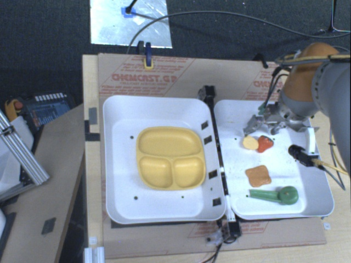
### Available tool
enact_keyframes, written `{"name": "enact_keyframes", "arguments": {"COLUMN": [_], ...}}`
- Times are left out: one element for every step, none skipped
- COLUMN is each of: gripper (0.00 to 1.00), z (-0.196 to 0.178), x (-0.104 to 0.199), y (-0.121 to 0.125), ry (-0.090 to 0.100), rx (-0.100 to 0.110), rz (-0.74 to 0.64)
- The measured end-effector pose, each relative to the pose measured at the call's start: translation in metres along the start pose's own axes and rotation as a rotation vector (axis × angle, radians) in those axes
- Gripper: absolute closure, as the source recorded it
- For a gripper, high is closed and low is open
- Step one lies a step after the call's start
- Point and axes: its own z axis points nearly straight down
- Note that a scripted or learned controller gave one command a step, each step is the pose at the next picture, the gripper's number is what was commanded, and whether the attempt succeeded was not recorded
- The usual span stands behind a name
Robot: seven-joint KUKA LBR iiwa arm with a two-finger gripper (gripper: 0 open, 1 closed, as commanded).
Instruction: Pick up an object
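Dark floor behind, bench [164,73] with two white bins. Right bin [321,199]: claw [262,126] low, just above yellow piece [250,143] and red piece [265,143]; open or clenched, cannot tell. Approach step, nothing lifted. Next: centre over one piece, descend, clamp. Yellow tray [170,158] in left bin.

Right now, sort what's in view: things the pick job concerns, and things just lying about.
Job:
gripper
yellow piece
red piece
orange-brown piece
green tool
right bin

Lying about:
yellow divided tray
left bin
foil sheet
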Motion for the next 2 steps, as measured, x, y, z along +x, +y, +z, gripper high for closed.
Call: {"name": "enact_keyframes", "arguments": {"gripper": [1.0, 1.0], "z": [-0.015, -0.08], "x": [0.0, 0.002], "y": [0.002, 0.005], "ry": [-0.002, -0.002], "rx": [-0.007, -0.01], "rz": [0.0, -0.003]}}
